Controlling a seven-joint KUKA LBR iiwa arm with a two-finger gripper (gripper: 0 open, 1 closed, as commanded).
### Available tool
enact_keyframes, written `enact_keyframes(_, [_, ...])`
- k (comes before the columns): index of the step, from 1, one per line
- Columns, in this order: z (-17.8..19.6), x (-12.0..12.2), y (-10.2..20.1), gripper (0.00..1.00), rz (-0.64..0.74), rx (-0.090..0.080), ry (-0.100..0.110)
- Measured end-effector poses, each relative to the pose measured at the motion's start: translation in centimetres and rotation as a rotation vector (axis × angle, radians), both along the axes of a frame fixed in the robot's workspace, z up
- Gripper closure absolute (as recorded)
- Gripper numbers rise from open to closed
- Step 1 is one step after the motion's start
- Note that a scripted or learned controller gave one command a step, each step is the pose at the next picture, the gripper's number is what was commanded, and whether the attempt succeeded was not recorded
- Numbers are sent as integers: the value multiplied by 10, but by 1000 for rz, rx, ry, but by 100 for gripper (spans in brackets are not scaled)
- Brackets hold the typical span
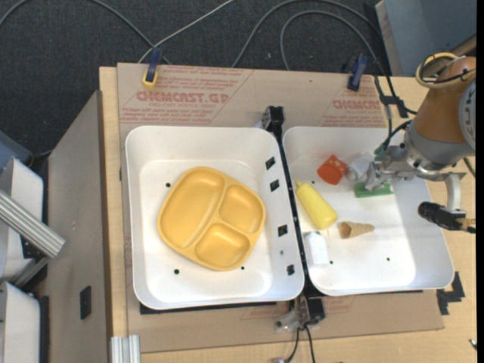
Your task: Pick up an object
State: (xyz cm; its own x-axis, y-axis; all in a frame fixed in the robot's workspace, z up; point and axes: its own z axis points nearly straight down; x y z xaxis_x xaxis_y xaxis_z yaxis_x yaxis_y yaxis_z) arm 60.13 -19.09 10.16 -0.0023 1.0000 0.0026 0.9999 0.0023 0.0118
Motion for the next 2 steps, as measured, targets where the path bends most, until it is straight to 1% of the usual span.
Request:
enact_keyframes(1, [56, 6, -10, 100, -2, -5, 6])
enact_keyframes(2, [104, 12, -3, 100, 0, -4, 6])
